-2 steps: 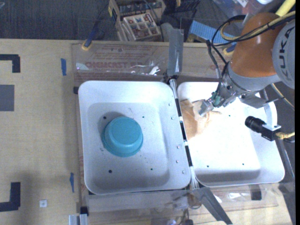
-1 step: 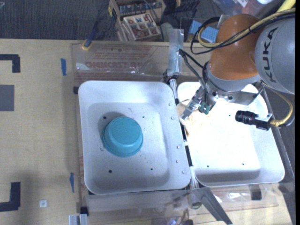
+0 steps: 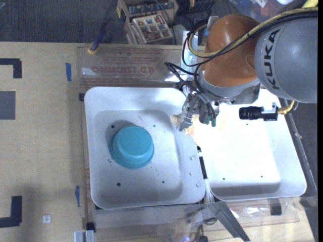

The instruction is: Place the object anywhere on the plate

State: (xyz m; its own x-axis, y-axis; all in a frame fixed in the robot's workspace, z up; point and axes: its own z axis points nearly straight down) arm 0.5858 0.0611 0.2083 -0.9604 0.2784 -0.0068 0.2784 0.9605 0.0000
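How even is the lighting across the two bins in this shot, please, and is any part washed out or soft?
In the camera view, the right bin is overexposed, its floor glaring white, while the left bin looks dimmer and bluish-grey; the blue plate reads clearly; the gripper looks slightly soft against the glare, and the floor clutter at the top is dark.

plate (image 3: 132,146) in left bin (image 3: 101,185); gripper (image 3: 194,117) between bins

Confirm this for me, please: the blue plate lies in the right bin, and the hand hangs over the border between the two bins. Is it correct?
Not quite. The camera view shows the blue plate in the left bin, not the right bin. The rest holds: the hand hangs over the border between the two bins.
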